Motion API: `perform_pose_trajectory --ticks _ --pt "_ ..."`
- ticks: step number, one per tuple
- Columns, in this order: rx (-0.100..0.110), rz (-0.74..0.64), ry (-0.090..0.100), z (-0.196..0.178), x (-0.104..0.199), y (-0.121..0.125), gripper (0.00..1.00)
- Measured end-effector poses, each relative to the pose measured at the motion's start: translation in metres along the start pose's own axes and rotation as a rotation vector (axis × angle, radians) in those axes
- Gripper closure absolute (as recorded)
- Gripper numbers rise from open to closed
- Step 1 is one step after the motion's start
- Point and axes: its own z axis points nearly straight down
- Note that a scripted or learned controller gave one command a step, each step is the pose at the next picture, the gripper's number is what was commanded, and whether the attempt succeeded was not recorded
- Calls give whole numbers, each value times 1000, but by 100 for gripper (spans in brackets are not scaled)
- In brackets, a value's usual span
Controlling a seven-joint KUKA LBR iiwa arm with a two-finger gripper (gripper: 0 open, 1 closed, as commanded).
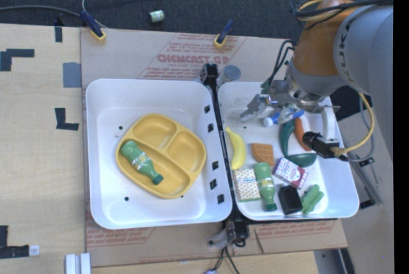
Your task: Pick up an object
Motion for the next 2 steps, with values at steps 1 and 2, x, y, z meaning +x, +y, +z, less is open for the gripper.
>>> perform_pose_trajectory --ticks 1,2 --pt "-5 -1 0 98 -50 22 0" --pt "-5 -1 -1 88 -51 22 100"
